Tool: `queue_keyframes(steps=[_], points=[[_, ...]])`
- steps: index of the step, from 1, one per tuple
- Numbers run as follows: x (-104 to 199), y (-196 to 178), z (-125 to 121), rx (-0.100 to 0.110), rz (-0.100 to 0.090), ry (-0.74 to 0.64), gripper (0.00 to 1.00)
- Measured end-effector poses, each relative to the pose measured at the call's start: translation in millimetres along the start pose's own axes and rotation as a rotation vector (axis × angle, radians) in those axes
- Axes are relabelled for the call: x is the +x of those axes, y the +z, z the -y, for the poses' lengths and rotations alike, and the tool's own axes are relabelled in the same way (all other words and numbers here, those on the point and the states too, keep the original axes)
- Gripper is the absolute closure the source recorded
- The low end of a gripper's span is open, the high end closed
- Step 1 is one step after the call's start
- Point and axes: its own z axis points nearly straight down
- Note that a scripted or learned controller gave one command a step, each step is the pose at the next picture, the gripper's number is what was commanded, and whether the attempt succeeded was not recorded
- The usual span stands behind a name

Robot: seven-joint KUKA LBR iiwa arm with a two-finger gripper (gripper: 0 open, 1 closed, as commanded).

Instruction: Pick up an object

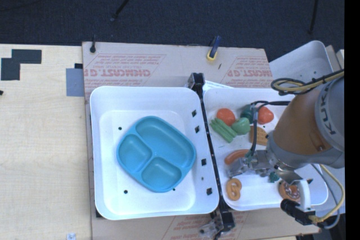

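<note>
Gripper [245,166] grip state unclear to me; orange sausage-shaped toy [235,155] touching it, pretzel-shaped toy [233,188] just below, so I risk nudging.

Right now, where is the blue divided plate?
The blue divided plate lies in the middle of the left bin, across the divider from the toy food.

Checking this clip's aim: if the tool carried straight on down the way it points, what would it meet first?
Probably the orange sausage-like piece lying just under the tool in the right bin; depth is hard to judge from above, so it could reach the bin floor beside it.
</note>
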Motion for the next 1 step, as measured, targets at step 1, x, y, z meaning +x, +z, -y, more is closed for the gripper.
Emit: queue_keyframes(steps=[1], points=[[-1.6, -11.5, -0.2, -0.001, -0.001, 0.008, 1.00]])
